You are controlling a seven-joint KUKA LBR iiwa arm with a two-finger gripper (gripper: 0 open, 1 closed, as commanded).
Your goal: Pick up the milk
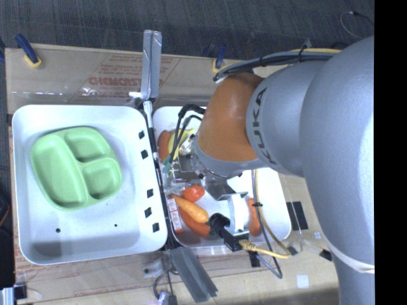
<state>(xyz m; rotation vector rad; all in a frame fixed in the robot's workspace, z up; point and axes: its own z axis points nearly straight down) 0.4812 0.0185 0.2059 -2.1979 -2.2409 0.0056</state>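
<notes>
Currently my gripper [191, 173] is low in the right bin [275, 196]; whether it is clenched, I cannot tell. The probable milk carton [172, 213] lies at the bin's 8 o'clock, against the wall. Risk: seizing the crowding carrot [191, 210] or tomato [194, 192] instead.

- Fixed above the bench [95, 75]; looking down at a slant rather than straight overhead.
- Near enough to frame both bins side by side; left bin [82, 250], with its green tray [76, 165], at the left of frame; right bin [276, 199] about the middle.
- Tilted far enough to catch a strip of dark floor [191, 8] beyond the bench's far edge, along the top of frame; bench's near edge running along the bottom.
- Placed with the arm [305, 107] reaching in from the right; close to it, hence large in frame, covering much of the right bin and the right side of the bench.
</notes>
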